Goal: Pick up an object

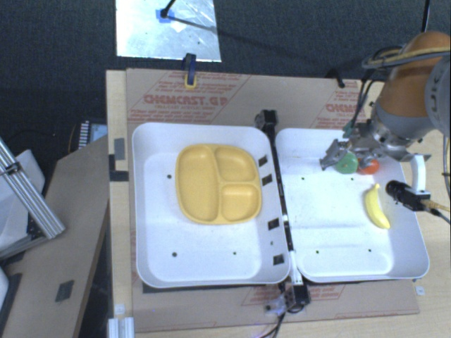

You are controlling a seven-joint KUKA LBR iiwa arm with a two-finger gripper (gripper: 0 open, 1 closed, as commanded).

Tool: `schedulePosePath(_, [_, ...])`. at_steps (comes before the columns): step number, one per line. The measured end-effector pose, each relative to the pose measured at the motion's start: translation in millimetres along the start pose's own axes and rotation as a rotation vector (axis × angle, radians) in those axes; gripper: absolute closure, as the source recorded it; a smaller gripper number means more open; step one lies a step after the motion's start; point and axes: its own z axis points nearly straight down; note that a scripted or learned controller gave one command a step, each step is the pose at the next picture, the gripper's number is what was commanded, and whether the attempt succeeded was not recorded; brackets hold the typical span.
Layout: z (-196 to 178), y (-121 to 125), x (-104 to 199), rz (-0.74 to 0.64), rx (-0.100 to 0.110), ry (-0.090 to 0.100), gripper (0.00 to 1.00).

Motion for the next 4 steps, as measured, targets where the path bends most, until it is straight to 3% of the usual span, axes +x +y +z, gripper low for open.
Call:
schedulePosePath(1, [-8.0,2.8,0.3,-0.002,-0.013,-0.001,0.0])
schedulePosePath(3, [87.7,-14.8,-0.9,0.0,-0.01,0.0,0.0])
schedulePosePath(4, [104.1,-13.9,-0.7,0.001,-0.013,-0.001,0.0])
